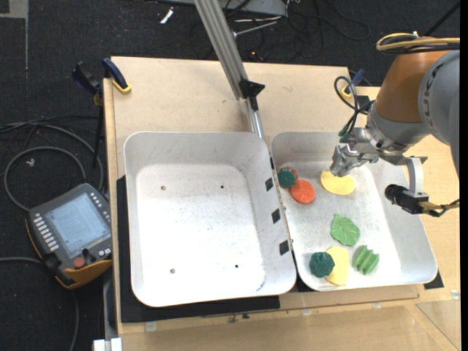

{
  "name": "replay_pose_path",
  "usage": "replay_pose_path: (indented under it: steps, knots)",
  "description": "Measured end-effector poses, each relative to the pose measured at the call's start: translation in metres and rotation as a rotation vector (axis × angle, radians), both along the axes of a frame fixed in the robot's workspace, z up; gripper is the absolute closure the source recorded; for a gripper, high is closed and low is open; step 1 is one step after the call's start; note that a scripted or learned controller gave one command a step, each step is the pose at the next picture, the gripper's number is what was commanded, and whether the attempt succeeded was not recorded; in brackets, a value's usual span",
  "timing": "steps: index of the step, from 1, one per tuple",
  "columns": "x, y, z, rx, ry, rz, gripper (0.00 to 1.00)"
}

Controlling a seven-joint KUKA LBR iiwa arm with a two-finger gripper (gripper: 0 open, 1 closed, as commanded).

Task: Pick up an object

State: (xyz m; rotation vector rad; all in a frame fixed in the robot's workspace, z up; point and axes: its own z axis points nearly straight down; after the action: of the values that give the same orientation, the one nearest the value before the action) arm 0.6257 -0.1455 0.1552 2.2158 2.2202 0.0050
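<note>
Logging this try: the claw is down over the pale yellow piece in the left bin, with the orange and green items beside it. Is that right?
Not quite. The camera view shows the claw over the pale yellow piece in the right bin, not the left. The orange item and green item do lie beside it.

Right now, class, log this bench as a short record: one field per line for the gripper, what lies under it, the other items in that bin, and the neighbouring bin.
gripper: low over the right bin, at the upper edge of the pale yellow piece
left of it: orange-red piece touching a green and red piece
lower in bin: light green leafy piece, ridged green piece, dark green piece against a yellow piece
left bin: white, speckled
</note>
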Motion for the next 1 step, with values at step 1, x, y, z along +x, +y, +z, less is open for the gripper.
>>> replay_pose_path:
  steps: [1]
  knots:
    - [0.0017, 0.0055, 0.0629, 0.0, -0.002, 0.002, 1.0]
